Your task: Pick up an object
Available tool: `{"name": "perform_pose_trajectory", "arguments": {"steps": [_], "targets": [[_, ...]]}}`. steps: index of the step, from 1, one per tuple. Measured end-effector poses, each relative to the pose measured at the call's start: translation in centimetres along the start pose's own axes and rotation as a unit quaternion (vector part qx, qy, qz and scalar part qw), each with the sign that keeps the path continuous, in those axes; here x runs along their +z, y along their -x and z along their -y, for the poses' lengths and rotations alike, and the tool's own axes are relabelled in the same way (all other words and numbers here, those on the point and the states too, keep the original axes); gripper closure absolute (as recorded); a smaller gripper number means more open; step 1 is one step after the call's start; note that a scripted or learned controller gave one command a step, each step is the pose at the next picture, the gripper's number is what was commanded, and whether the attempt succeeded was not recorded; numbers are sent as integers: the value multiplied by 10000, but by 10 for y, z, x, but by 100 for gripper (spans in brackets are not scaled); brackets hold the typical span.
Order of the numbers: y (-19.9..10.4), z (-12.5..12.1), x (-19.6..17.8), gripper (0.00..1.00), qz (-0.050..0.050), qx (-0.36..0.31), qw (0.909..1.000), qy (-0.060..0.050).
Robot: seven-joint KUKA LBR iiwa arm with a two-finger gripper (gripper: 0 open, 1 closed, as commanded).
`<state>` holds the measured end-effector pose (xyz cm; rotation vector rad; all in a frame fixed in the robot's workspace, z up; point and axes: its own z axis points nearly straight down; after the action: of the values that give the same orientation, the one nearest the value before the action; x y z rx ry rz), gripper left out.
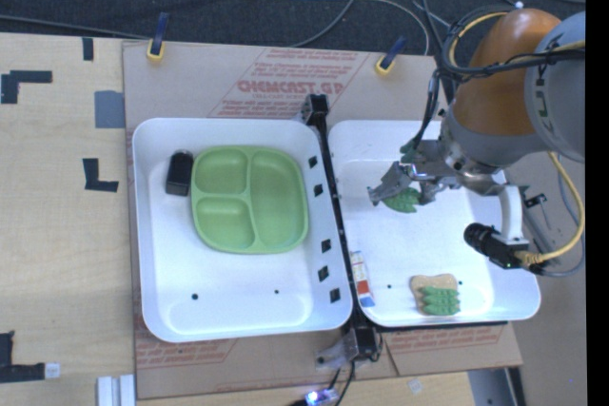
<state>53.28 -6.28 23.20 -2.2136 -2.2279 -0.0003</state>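
Two white bins sit side by side on the bench. The arm (504,100) reaches in from the right and hangs over the right bin (476,304), its orange band above the wrist. The gripper (404,189) is low over the middle of that bin, toward its left wall. Between its fingers sits a small green object (407,202), partly hidden by the fingertips; the fingers are closed around it. Whether the object is lifted clear of the bin floor cannot be told.

Near the front edge of the right bin lies a tan and green toy (436,294), well apart from the gripper. A small red and white item (360,279) lies against the divider between the bins.

In the left bin (152,204), a green sectioned plate (250,199) rests in the middle. A black block (179,173) lies just beside the plate's left rim.
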Motion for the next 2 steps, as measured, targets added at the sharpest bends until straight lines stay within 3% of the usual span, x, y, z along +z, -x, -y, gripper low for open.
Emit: {"name": "perform_pose_trajectory", "arguments": {"steps": [2], "targets": [[-103,-23,2,100,-2,-4,10000,0]]}}
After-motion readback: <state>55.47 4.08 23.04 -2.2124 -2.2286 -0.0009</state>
